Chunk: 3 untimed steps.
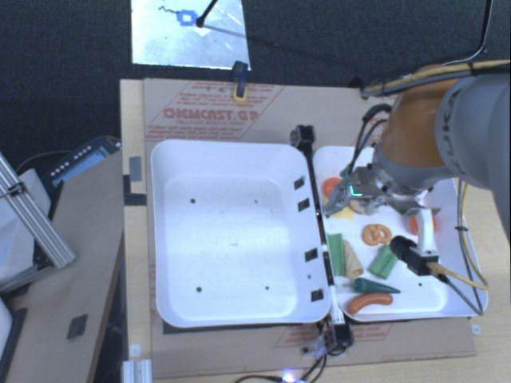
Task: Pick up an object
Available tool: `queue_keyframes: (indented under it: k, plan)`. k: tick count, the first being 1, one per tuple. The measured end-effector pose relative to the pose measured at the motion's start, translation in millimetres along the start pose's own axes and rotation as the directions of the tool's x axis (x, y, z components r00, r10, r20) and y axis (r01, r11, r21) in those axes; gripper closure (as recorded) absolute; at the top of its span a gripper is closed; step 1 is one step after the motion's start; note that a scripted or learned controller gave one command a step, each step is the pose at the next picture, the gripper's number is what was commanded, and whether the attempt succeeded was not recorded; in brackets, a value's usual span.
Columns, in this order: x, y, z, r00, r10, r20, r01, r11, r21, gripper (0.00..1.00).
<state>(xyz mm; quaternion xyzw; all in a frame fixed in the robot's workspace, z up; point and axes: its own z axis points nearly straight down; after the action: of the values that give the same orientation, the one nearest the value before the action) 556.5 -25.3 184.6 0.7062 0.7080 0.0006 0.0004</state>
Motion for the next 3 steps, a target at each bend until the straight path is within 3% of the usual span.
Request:
queue_keyframes:
  k: [1,2,3]
  plan:
    - [0,1,-10,1.000,-0.004,0.000,0.004,1.000,-0.002,1.00]
    - [0,1,-10,1.000,-0.003,0.000,0.003,1.000,-0.002,0.00]
    - [-63,-33,59,1.000,0.008,0.001,-0.008,1.000,0.007,0.00]
